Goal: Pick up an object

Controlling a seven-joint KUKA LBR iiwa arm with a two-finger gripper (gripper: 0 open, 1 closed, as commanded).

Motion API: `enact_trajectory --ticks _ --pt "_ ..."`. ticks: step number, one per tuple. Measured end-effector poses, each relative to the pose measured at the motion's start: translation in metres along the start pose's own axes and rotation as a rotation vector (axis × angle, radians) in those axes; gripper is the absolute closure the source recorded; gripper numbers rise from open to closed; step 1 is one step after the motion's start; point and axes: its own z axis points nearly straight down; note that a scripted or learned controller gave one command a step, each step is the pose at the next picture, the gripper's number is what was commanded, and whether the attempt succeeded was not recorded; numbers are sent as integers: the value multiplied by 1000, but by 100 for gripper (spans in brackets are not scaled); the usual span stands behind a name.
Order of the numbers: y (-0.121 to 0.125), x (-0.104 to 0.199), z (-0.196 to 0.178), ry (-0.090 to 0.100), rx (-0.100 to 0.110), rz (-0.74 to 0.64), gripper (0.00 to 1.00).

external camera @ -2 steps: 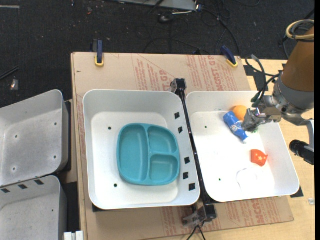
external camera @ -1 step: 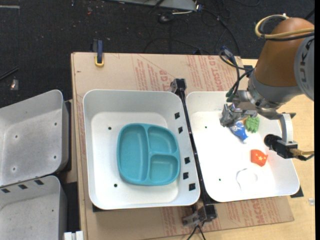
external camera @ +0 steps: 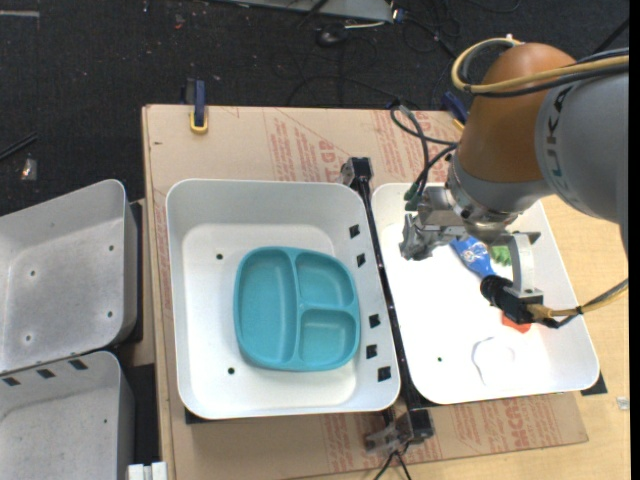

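My gripper (external camera: 418, 240) hangs low over the back left part of the right bin (external camera: 440, 373), under the arm's orange band (external camera: 505, 118). Just to its right a blue and green object (external camera: 480, 256) lies on the bin floor, partly hidden by the wrist. I see nothing held by the gripper. A faint pale, clear-looking item (external camera: 487, 354) lies nearer the front of the same bin. A teal divided plate (external camera: 297, 308) lies flat in the middle of the left bin (external camera: 185, 268).
A black divider with clips (external camera: 372, 268) runs between the two bins. Spare white bin lids (external camera: 60, 258) lie off the bench at the left. Cables (external camera: 415, 138) trail over the cardboard behind the right bin.
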Motion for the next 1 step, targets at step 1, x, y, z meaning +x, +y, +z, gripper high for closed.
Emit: enact_trajectory --ticks 1 --pt "10 59 14 -1 -2 0 100"
